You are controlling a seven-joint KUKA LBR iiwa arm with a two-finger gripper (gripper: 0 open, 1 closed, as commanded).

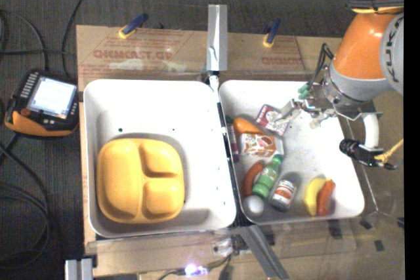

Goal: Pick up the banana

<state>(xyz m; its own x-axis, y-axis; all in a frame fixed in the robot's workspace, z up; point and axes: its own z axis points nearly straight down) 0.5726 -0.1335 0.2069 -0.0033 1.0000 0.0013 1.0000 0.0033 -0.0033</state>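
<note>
right bin (354,206) first: banana (314,194) low in its front right corner, touching a red sausage-like piece (326,199), small can (284,194) just left. best approached from above on the yellow side, away from the red piece. gripper (289,112) high over the bin's back near a red-white packet (268,119), well apart from banana, holding nothing; opening cannot be judged.

Both bins white: left bin (92,101), right bin (348,203). Divided tray (140,179) in left bin: plain yellow. At right bin's front edge: yellow banana (314,194) beside a red-orange piece (326,198); can (283,194) with red-and-white label; green bottle (266,178). Arm (367,52): orange band over grey.
</note>
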